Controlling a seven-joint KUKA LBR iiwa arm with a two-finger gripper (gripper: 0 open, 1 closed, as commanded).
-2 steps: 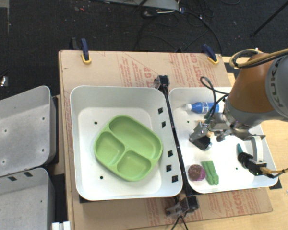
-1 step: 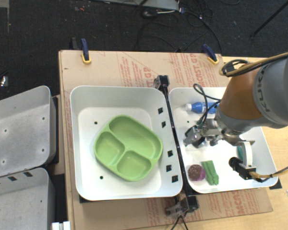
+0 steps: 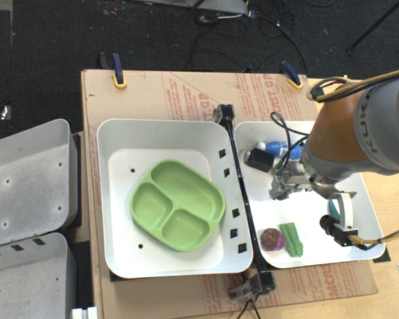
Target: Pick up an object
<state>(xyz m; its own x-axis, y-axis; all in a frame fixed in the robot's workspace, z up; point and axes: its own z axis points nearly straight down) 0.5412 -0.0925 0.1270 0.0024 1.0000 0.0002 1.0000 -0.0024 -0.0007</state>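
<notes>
Objects for picking lie in the right bin (image 3: 369, 198): a green block (image 3: 292, 238) touching a dark red ball (image 3: 273, 239) near the front edge, and a blue item (image 3: 279, 149) toward the back. We see the pincer (image 3: 284, 185) low over the bin floor between them, though we cannot tell how it is set. The left bin (image 3: 113, 178) holds a green 3-compartment plate (image 3: 177, 205). We judge the approach underway; next comes settling onto 1 object.
</notes>
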